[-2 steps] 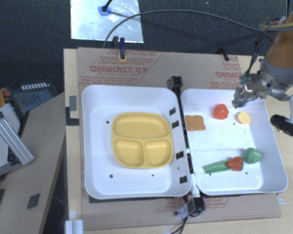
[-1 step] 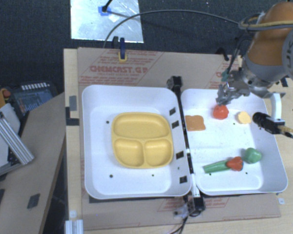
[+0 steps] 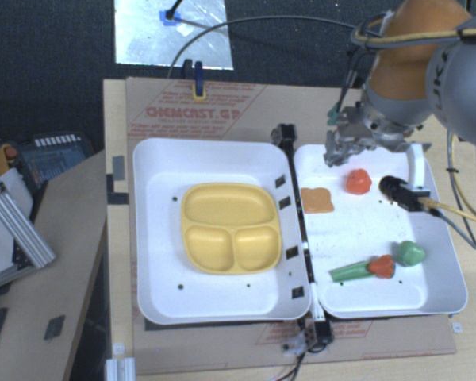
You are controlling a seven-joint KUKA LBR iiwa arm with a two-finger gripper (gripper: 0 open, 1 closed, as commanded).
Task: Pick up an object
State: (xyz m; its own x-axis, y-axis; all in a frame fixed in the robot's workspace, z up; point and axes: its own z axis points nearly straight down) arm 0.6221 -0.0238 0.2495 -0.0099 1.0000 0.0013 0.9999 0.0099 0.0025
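Note:
My gripper (image 3: 335, 157) hangs over the far left part of the right bin (image 3: 440, 296), with nothing seen held in it. A small red round object (image 3: 358, 182) lies just right of it and slightly nearer the camera. An orange flat piece (image 3: 316, 201) lies below the gripper, close to the divider between the bins. Toward the front of the same bin lie a long green piece (image 3: 349, 272), a red piece (image 3: 382, 267) touching its right end, and a green lump (image 3: 411, 252).
The left bin (image 3: 155, 213) holds a yellow divided plate (image 3: 229, 227) in its middle. A black divider (image 3: 295, 213) with clips runs between the bins. The bulky arm (image 3: 416, 46) looms over the right bin's far edge. A blue clamp (image 3: 197, 79) sits behind the left bin.

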